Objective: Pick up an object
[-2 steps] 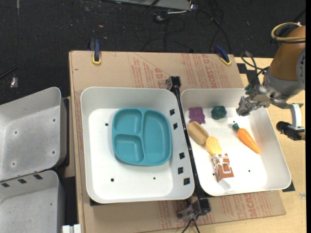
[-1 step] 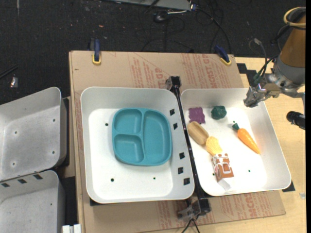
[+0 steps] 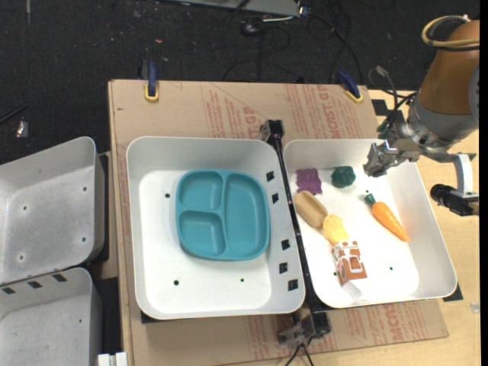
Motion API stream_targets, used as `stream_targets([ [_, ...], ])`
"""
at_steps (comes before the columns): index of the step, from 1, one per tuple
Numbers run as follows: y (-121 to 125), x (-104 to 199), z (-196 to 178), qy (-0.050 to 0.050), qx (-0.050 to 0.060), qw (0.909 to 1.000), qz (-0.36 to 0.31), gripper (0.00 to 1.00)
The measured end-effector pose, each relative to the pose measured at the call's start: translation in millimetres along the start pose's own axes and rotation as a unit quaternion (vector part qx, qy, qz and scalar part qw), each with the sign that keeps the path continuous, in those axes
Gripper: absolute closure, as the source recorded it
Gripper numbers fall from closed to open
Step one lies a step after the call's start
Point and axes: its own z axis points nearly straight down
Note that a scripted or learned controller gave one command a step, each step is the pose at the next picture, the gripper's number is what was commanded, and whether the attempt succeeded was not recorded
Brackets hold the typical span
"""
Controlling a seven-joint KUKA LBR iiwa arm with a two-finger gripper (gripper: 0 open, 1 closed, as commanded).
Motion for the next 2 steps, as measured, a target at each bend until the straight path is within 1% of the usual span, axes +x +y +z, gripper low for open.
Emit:
stream_targets([
  [1, -8.2, 51.8, 7.4, 0.0, 0.001, 1.0, 0.0, 1.0],
  [2, -13.7, 101.4, -3.3, 0.0, 0.0, 1.0, 0.0, 1.0],
])
